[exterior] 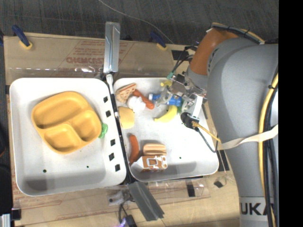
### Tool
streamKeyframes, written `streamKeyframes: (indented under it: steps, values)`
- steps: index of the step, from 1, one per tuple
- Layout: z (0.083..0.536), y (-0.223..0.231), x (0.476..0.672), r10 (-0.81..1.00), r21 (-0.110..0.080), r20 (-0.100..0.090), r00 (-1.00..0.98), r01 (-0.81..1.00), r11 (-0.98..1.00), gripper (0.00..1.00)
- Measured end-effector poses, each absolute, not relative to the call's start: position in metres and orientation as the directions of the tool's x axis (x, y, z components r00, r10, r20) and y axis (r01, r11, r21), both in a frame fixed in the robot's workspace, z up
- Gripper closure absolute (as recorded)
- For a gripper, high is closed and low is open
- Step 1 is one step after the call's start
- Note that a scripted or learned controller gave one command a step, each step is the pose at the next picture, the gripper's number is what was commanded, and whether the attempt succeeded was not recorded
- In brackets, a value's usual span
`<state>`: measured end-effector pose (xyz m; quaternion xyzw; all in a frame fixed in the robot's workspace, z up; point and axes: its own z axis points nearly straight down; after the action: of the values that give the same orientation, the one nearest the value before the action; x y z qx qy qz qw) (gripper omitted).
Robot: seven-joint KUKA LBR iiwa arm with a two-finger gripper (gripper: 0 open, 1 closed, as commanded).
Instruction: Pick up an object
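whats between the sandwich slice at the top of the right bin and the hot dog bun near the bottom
In the camera view, a pale round piece and a sausage lie between sandwich slice and hot dog bun.

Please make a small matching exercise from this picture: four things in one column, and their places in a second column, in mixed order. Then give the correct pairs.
Things:
1. yellow divided tray
2. banana
3. sausage
4. gripper

Places:
A. near edge of the right bin, beside the burger
B. left bin
C. far part of the right bin, over the toys
D. right bin, just below the gripper

Pairs: 1-B, 2-D, 3-A, 4-C
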<state>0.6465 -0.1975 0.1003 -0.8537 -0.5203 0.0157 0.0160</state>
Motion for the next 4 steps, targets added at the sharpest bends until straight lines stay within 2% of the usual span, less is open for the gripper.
streamKeyframes:
  steps: [1,2,3,4]
  values:
    - [0.103,-0.191,0.649,0.797,-0.036,-0.012,0.604,0.796,-0.604,0.00]
    - [0.151,-0.195,0.580,0.923,-0.005,0.000,0.384,0.923,-0.384,0.00]
    - [0.093,-0.185,0.654,0.984,-0.015,-0.002,0.177,0.984,-0.177,0.00]
    - [0.091,-0.166,0.587,0.989,-0.004,0.001,0.147,0.989,-0.147,0.00]
